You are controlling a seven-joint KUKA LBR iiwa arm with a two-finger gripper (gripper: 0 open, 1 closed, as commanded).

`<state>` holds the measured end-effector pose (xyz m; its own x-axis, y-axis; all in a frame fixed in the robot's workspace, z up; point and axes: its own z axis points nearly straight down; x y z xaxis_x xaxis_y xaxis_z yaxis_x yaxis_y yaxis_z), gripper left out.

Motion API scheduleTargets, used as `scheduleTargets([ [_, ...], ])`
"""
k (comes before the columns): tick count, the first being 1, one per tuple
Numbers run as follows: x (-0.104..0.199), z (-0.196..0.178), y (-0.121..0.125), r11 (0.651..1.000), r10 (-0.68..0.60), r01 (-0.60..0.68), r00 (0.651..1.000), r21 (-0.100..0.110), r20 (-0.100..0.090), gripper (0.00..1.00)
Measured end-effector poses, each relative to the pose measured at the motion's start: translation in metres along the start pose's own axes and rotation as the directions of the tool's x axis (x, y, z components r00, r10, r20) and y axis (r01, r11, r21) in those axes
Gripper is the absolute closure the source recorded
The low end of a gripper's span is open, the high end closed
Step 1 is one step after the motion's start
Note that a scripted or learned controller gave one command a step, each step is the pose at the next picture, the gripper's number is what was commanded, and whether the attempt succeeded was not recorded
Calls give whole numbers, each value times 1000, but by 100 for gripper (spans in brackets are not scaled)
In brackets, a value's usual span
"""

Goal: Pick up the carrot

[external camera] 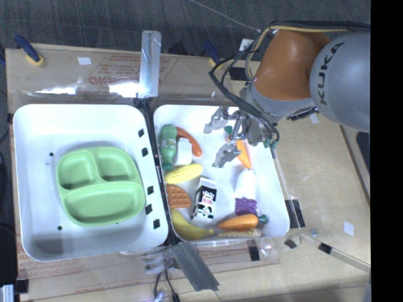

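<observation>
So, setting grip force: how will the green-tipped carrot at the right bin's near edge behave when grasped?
The carrot looks like glossy moulded plastic, so probably stiff and light. Its rounded, tapered body may roll or slip. Lying close beside the banana and purple piece, it may nudge them.

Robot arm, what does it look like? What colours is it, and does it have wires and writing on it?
The arm is big and rounded, mostly grey, with a shiny orange band above the wrist. Black letters spelling KUKA run along the grey part. Black cables loop around the orange part. At the end sits a small silvery metal gripper with thin fingers.
</observation>
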<state>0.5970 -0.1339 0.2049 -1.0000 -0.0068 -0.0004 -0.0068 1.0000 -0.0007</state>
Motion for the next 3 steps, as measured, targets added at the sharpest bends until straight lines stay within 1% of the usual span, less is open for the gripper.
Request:
scheduleTargets([
  [1,2,11,-52,967,-256,256,967,2,4,0],
  [2,-21,114,-75,995,-102,102,995,-2,-2,0],
  [3,-23,101,-73,994,-110,110,994,0,4,100],
])
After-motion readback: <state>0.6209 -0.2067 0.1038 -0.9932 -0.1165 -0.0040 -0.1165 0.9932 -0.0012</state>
